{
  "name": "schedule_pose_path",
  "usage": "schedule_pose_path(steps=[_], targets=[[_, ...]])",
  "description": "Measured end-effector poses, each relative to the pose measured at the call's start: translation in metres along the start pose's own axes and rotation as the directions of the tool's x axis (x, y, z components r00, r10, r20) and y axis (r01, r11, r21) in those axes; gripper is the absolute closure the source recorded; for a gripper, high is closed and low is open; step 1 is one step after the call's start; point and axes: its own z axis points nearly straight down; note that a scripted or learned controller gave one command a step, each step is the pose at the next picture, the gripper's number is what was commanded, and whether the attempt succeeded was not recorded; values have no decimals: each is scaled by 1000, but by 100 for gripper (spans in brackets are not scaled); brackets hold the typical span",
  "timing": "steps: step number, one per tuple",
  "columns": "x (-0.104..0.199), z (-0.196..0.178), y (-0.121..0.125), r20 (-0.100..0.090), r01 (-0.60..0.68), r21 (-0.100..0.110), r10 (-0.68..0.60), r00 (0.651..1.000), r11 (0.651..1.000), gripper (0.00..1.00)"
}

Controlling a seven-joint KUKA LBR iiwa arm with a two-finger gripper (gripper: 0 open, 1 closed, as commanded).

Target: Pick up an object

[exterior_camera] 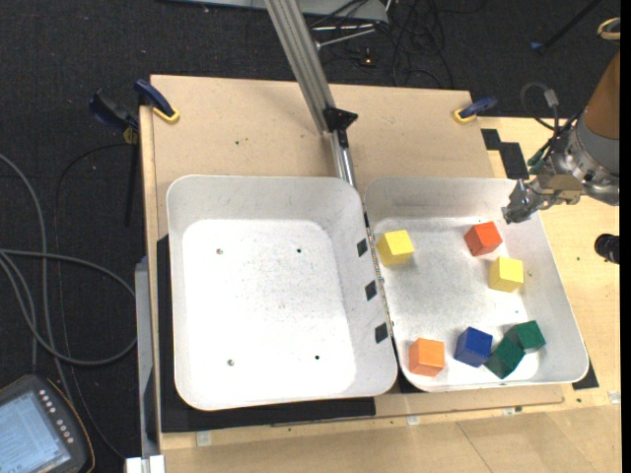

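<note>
Camera view: hand (520, 208) hovers at upper right rim of the right shallow white plastic bin (434, 197), fingers' opening can't be told, nothing seen in it. Small red cube (482, 237) lies just beside, nearest. Approach step; next likely shift left and descend over the cube

The bench (246, 126) looks like pale, matt wood. Both bins (266, 195) look like smooth white plastic, faintly speckled. The coloured blocks (396, 246) have a matt, even finish. The slanted pole (296, 42) looks like dull grey metal.
</note>
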Motion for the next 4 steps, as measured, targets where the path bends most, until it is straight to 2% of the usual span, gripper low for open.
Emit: schedule_pose_path(steps=[1,3,4], targets=[[0,-29,1,-1,0,3,0,1000,1000,100],[108,-6,-3,-5,5,10,-5,1000,1000,100],[157,-15,-9,-5,5,8,-5,1000,1000,100]])
